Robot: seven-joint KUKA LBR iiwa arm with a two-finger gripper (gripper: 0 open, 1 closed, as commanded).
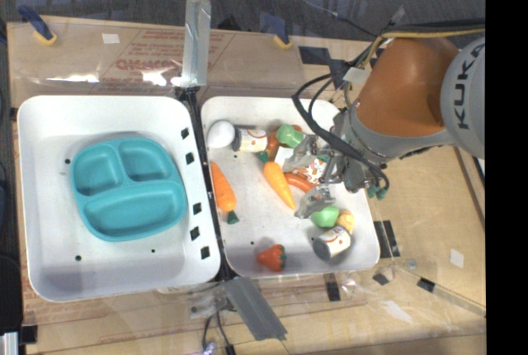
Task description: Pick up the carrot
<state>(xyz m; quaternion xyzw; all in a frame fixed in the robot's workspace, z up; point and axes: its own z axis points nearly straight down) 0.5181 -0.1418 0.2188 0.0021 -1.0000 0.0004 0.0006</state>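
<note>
Two orange carrots lie in the right bin (pixel 247 236). One carrot (pixel 223 190) rests along the bin's left wall, its green end toward the front. The other carrot (pixel 278 182) lies slanted in the middle, just left of my gripper (pixel 317 182). The gripper is low in the right half of this bin, among the toys, and its tip is partly hidden by the wrist and cables. A small red-orange piece (pixel 299 180) shows between the middle carrot and the gripper.
The left bin (pixel 41 180) holds a teal divided plate (pixel 128 186). Around the gripper lie a white ball (pixel 220 133), a small bottle (pixel 252 140), a green toy (pixel 289 134), a green and yellow piece (pixel 328 218), a can (pixel 333 243) and a red fruit (pixel 271 257).
</note>
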